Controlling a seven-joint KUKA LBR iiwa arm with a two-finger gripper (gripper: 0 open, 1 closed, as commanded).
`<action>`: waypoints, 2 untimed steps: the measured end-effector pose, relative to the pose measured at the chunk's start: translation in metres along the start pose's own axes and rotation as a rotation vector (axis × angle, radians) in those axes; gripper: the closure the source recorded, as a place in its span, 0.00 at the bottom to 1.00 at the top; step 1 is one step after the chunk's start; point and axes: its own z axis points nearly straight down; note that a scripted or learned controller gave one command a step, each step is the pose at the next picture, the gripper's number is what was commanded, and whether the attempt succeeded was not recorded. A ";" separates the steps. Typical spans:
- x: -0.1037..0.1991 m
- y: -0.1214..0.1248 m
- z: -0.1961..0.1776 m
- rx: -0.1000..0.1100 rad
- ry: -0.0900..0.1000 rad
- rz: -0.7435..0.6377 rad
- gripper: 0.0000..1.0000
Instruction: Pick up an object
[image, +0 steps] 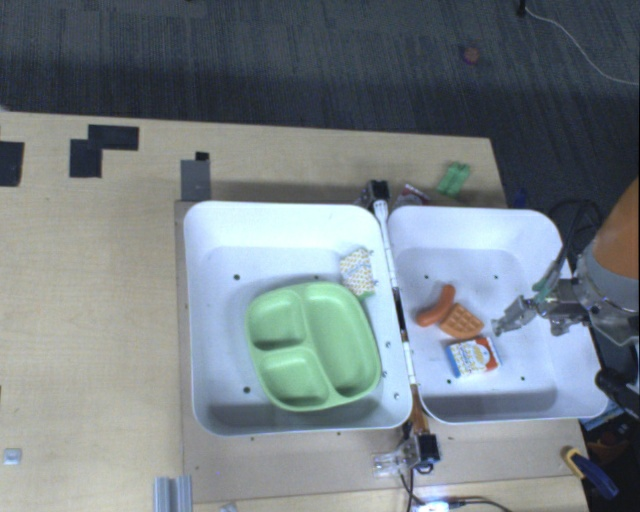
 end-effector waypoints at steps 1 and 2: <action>0.063 0.037 0.103 -0.008 -0.001 0.001 0.00; 0.063 0.039 0.091 -0.013 -0.001 0.002 1.00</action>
